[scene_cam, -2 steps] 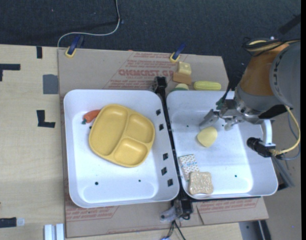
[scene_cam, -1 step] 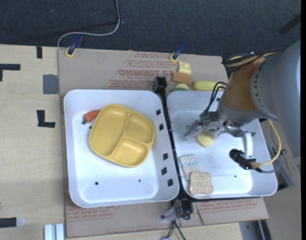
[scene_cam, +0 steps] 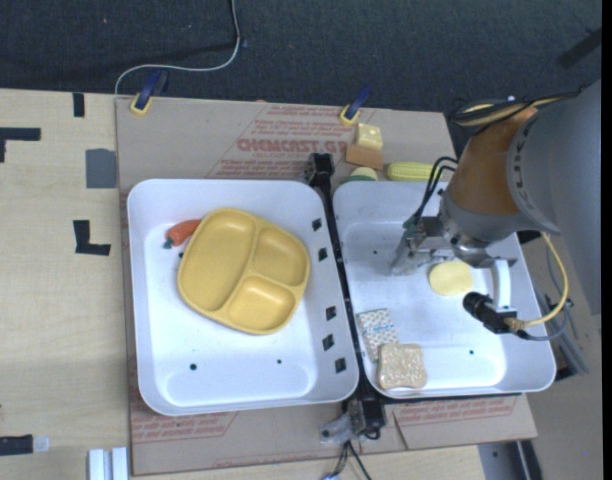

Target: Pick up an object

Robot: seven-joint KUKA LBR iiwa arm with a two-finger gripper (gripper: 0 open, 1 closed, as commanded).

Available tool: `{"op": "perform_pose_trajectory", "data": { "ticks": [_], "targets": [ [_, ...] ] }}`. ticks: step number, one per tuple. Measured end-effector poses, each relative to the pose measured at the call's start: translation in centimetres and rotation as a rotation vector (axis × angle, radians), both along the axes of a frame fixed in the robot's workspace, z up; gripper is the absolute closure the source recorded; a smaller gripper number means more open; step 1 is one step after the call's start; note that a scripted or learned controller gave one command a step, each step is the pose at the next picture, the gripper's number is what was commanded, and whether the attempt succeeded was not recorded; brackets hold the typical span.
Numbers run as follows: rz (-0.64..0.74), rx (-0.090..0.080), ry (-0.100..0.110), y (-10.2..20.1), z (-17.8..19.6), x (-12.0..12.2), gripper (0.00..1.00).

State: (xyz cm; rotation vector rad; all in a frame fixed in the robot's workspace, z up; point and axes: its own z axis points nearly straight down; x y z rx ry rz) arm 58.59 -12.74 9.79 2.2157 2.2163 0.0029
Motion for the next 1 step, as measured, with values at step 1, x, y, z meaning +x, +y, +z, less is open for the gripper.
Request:
{"op": "perform_pose_trajectory", "data": {
  "ticks": [1],
  "targets": [
    [0.01, 0.006, 0.0, 10.12, 9.19, -0.12, 1.0]
  ]
}}
